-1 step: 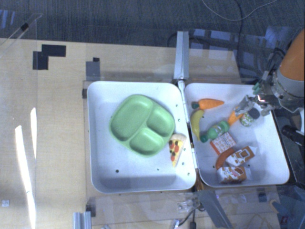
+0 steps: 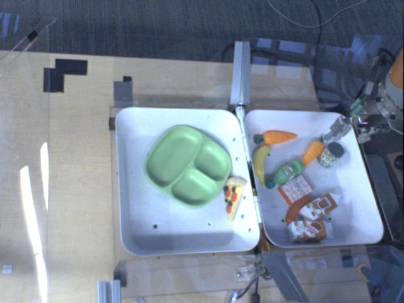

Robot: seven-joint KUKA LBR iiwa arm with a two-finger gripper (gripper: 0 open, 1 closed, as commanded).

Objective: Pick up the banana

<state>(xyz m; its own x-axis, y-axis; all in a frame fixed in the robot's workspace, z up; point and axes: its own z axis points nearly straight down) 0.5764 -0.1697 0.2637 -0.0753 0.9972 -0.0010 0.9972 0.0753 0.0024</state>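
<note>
Two bins; the curved yellow plastic banana lies in the right white bin, hard against its left wall, with a green toy bottle just beside it. Best come straight down with the fingers across its short width, clear of the wall. My claw sits at the bin's upper right corner, well apart from the banana; can't tell if it's open.

The arm runs off at the table's right edge; the pincer is too small to read.
</note>
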